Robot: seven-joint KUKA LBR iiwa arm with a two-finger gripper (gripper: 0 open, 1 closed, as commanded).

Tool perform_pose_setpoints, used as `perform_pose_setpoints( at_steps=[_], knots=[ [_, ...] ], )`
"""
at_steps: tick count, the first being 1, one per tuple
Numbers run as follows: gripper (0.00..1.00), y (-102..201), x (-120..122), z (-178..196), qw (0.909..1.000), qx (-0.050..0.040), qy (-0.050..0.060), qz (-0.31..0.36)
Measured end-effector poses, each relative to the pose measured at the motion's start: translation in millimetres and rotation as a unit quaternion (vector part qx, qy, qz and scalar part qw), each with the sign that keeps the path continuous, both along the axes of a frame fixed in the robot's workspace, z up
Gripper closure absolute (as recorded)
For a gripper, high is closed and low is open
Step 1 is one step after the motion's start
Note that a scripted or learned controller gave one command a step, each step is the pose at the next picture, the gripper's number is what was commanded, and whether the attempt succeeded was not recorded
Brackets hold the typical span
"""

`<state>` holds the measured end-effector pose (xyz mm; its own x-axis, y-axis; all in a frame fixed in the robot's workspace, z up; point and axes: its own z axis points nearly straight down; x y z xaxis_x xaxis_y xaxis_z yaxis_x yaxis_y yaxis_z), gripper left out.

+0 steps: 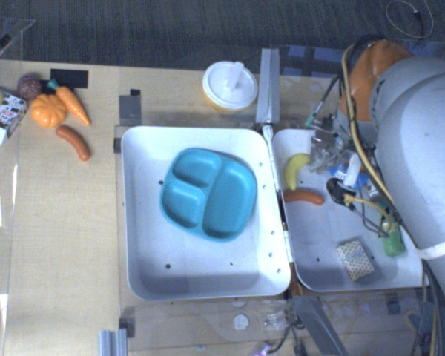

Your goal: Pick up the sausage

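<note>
The gripper (328, 154) is seen right of centre, over the right bin (311, 269); its state cannot be told. The sausage (304, 196) lies just below it, beside a banana (295, 169). A blue tray (209, 193) is held by the left bin (141, 221).

Blue divided plate (208, 193) in left bin (144, 273), banana (295, 170), white lidded cup (230, 84), carrot (74, 104)

The reddish-orange sausage (304, 196) lies flat at the right bin's (319, 269) left edge.
</note>
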<state>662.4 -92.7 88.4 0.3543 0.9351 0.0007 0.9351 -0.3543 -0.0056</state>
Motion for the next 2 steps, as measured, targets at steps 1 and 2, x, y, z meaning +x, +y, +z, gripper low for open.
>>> perform_pose_setpoints(
  at_steps=[1, 2],
  knots=[
    [1.00, 1.7, 1.1, 10.7, 1.0000, -0.0008, -0.001, 0.004],
    [1.00, 3.6, 2.3, 21.2, 1.0000, -0.0015, -0.002, 0.009]
  ],
)
